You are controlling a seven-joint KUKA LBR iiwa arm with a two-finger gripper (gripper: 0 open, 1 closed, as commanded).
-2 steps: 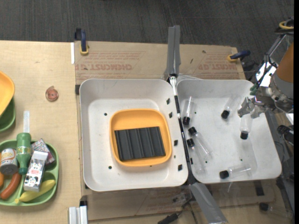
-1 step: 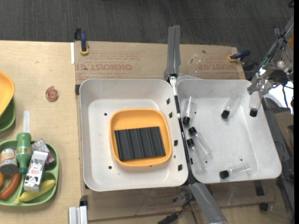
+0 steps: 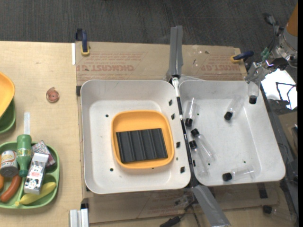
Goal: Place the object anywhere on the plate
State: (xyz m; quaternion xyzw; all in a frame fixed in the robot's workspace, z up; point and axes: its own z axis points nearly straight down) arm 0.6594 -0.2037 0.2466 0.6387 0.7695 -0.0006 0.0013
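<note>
Two white bins point(image 3: 90, 126) — orange plate point(image 3: 142, 119) left, vials point(image 3: 235, 107) right.

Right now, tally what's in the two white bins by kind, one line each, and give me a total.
Clear vials with black caps, right bin: 6, one held at the bin's top right corner
Orange plate, left bin: 1
Dark ribbed block on the plate: 1
Total: 8
</note>
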